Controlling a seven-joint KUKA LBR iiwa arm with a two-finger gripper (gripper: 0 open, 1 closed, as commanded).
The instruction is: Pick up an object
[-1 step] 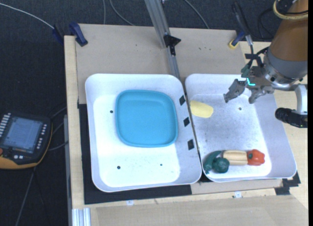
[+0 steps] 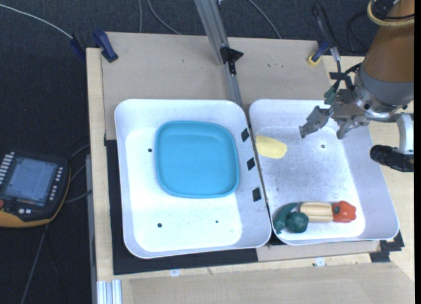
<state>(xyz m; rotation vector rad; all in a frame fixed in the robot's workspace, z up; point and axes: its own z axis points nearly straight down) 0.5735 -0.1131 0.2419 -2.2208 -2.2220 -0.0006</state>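
End effector (image 2: 327,125) hangs with fingers spread and nothing between them over the right bin (image 2: 368,164), near a yellow piece (image 2: 270,147).

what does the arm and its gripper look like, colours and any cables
The arm is grey with a broad orange band above the wrist and a yellowish ring at its top. Dark cables run along its wrist. The gripper is grey metal with two fingers.
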